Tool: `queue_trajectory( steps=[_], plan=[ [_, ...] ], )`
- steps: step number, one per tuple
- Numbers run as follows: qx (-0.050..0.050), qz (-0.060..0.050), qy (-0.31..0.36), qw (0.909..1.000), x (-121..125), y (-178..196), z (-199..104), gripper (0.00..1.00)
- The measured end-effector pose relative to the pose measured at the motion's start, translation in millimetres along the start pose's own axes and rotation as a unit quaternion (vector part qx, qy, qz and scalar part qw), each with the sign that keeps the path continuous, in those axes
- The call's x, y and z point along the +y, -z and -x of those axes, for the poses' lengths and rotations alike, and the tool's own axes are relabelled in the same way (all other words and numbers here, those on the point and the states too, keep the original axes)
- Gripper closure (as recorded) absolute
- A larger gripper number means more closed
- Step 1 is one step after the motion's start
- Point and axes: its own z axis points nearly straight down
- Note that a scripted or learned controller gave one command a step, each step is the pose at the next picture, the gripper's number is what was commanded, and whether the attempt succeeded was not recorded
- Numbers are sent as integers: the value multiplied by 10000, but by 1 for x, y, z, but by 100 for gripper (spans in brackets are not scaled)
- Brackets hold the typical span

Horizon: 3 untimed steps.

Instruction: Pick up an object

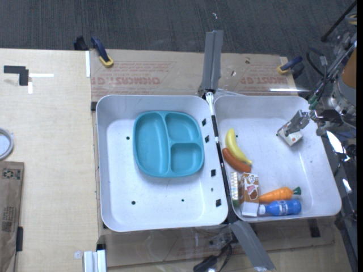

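Observation:
My gripper (291, 132) hangs over the upper right part of the right bin (317, 169), reaching in from the right, apart from every object. Along the bin's left side lie a yellow banana (236, 147) and, just below it, an orange-red sausage (236, 161). Near the front wall sit a small printed carton (248, 187), an orange carrot (277, 195) and a blue bottle (281, 208) lying on its side.
A teal divided plate (169, 144) lies in the left bin (113, 180). A grey upright post (212, 61) stands behind the seam between the bins. Clamps (102, 52) hold the cardboard at the back. A tape roll (4, 144) lies far left.

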Motion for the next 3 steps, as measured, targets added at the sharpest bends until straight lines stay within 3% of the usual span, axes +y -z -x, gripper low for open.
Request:
queue_trajectory(
  steps=[1,2,3],
  plan=[
    [-2,2,-248,9997,48,-92,23,0],
    [37,10,-258,9997,52,-141,31,0],
    [10,13,-257,9997,52,-131,34,100]
  ],
)
